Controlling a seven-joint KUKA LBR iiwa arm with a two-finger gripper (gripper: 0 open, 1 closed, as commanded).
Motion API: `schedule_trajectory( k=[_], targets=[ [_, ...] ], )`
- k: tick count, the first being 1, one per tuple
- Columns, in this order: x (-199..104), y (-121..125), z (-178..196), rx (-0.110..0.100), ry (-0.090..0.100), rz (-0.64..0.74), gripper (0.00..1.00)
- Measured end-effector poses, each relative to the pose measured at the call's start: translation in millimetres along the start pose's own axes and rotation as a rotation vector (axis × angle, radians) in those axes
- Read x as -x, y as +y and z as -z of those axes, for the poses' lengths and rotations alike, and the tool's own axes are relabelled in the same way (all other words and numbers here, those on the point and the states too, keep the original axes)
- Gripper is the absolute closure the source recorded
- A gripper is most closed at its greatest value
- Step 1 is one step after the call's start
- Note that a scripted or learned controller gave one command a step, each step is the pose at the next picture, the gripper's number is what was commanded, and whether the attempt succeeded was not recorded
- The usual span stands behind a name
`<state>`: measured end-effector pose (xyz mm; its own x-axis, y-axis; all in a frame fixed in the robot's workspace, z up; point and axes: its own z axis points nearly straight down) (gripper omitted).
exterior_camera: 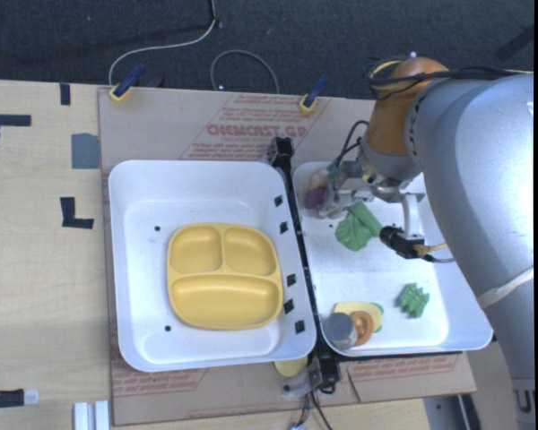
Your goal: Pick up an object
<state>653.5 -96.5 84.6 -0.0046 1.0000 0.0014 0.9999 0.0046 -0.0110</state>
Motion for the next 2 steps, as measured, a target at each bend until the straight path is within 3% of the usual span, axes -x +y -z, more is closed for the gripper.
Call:
schedule_trajectory(
  k=[1,2],
  targets=[
    [17.4,10.4,-1.1,-0.022,0.014,-0.001,0.00],
    [62.0,12.8,34.2,0.006,-0.002,-0.006,0.00]
  ],
)
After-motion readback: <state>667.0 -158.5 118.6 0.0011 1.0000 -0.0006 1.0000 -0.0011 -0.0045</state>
